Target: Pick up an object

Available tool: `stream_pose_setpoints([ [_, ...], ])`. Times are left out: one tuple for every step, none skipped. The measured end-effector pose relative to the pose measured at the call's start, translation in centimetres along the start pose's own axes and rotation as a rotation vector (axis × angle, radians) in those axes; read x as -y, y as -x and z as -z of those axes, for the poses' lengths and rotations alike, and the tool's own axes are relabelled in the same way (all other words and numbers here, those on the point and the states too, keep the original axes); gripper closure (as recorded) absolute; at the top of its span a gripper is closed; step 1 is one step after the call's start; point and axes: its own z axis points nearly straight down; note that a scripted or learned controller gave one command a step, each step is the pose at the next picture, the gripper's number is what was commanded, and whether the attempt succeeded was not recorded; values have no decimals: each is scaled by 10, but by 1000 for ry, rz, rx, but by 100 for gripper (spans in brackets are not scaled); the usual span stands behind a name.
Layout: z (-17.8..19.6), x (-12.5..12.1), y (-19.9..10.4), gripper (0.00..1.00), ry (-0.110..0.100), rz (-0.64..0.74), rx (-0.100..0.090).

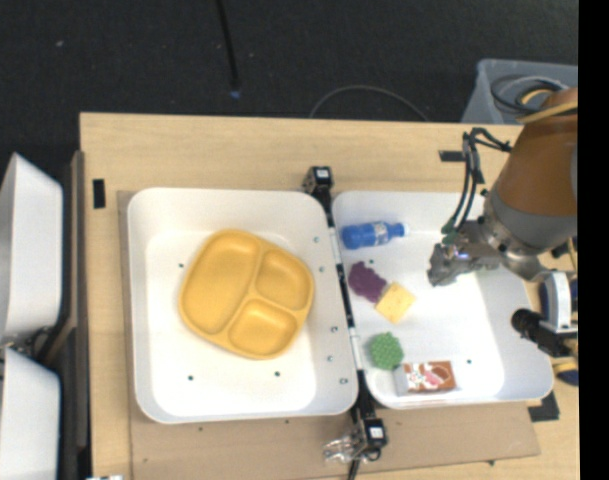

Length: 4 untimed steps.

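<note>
In the right bin point(484, 368) lie a blue bottle point(370, 234) on its side at the back left, a purple lump point(365, 281), a yellow block point(395, 302), a green knobbly ball point(386, 350) and a red-and-white packet point(428, 376) near the front wall. My gripper point(446, 266) hangs over the bin's right half, to the right of the yellow block and apart from every object. Nothing shows under its tip.
The left bin point(154, 368) holds a yellow divided plate point(246, 292) in its middle. A black clamp point(318, 179) sits at the back between the bins, another point(362, 436) at the front. A grey-blue container point(519, 86) stands at the back right.
</note>
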Motion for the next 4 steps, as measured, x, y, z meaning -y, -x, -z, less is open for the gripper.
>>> stream_pose_setpoints([
  [4, -1, 1, 100, -5, 1, -2],
  [5, -15, -58, 100, -5, 6, -3],
  [4, -31, -98, 100, -6, 4, -3],
  [16, -54, -143, 100, -4, 5, -3],
])
